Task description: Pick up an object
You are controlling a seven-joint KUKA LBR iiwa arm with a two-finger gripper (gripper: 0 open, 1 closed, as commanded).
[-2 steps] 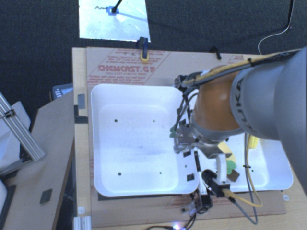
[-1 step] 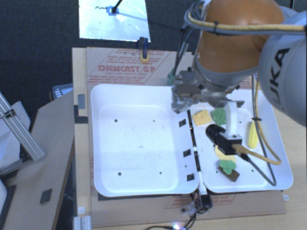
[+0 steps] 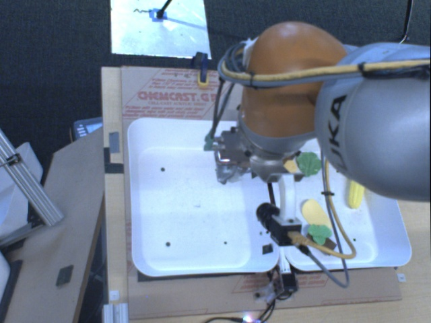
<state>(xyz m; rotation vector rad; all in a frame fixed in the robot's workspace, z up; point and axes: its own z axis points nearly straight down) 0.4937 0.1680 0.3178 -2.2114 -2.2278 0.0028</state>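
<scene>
Backdrop: dark carpet-like floor surrounds the counter [image 3: 114, 180], with a pale reflective square panel [image 3: 158, 17] lying at the top of the camera view.
Counter: tan board carrying two shallow white bins side by side on a sheet printed with red lettering [image 3: 168, 94].
Arm: grey link [image 3: 377, 120] enters from the right, and its orange band [image 3: 293, 76] sits over the middle of the scene, covering much of the seam between the bins.
Left bin: large white tray [image 3: 182, 207] with a few small dark dots on its floor.
Right bin: white tray [image 3: 384, 241], mostly covered by the arm, with loose objects lying at its left part.
Cables: yellow and grey lines [image 3: 330, 221] run over the orange band and loop down past the bins' front edge.
Claw: the claw [image 3: 232, 163] hangs below the wrist, low over the upper right part of the left bin; whether its fingers are spread or pressed together cannot be told, and nothing shows between them.
Yellow objects: a narrow yellow piece [image 3: 355, 194] lies by the grey link, and a rounder pale yellow piece [image 3: 314, 212] lies nearer the seam.
Green objects: one green piece [image 3: 309, 163] sits just under the orange band, another [image 3: 319, 233] lies near the front, touching the pale yellow piece.
Clip: a small blue and yellow clip [image 3: 201, 69] stands at the sheet's far edge.
</scene>
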